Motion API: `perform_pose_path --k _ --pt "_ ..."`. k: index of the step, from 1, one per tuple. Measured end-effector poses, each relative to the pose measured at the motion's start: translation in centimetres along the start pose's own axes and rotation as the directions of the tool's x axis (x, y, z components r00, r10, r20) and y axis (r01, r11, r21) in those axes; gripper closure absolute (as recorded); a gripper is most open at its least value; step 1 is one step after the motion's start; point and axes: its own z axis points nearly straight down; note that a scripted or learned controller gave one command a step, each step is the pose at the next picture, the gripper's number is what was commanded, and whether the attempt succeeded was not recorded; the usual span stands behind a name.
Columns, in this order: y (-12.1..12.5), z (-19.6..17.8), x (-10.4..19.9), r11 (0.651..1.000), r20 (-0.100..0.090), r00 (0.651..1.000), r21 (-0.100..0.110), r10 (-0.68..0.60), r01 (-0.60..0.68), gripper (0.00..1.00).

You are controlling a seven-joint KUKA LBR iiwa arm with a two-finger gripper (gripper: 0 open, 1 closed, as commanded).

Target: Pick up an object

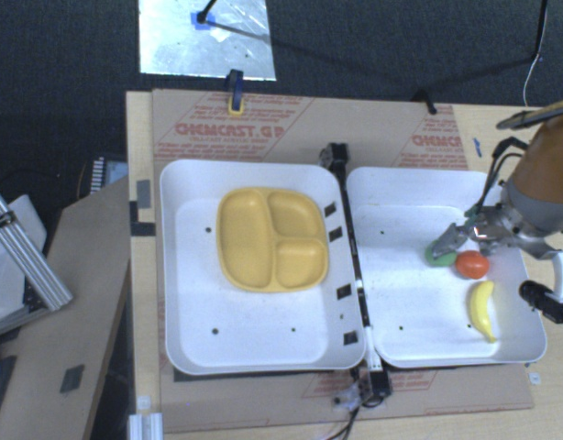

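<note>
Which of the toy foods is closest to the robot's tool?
The small green toy piece. It sits right at the tool, while the round orange-red tomato and the curved yellow banana lie farther off.

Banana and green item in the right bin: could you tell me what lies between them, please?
The orange tomato-like ball lies between the banana and the green item, in the camera view.

Two white bins are counted: a left bin (185, 337) and a right bin (401, 337). One yellow divided plate (268, 239) is seen, with three compartments. One banana (483, 310), one orange-red fruit (472, 265) and one green object (439, 255) are counted.
</note>
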Motion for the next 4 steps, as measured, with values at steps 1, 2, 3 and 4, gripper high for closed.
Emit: perform_pose_path --k 1,2,3,4 --pt "0.1 4.4 0.1 1.0 0.002 1.0 -0.007 -0.003 0.003 0.0" --pt "0.2 6.4 0.1 1.0 0.001 1.0 -0.002 0.0 0.0 0.0" --pt "0.2 5.2 0.1 1.0 0.001 1.0 -0.005 0.0 0.0 1.0" --pt "0.8 0.7 0.6 1.0 0.002 1.0 -0.006 -0.003 0.003 1.0"
